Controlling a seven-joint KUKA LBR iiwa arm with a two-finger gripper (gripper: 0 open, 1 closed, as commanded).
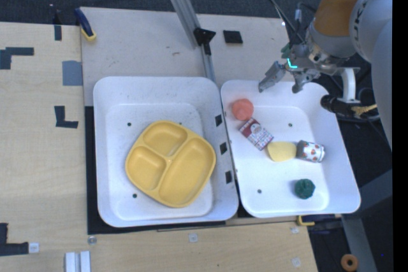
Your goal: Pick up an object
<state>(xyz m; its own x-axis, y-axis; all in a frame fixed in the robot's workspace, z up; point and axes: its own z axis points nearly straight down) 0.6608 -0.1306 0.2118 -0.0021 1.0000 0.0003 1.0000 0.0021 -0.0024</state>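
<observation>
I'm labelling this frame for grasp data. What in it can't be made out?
- Small red-and-white packet in the right white bin: print too small to read.
- Red-and-white patterned object beside the yellow lump: too small to identify.
- Grey arm: cut off by the right edge.

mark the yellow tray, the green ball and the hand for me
yellow tray (171, 164), camera view, on the ridge between its compartments.
green ball (304, 188), camera view, middle of its top surface.
hand (282, 82), camera view, midway between its two spread fingertips, above the right bin's far edge.
</observation>
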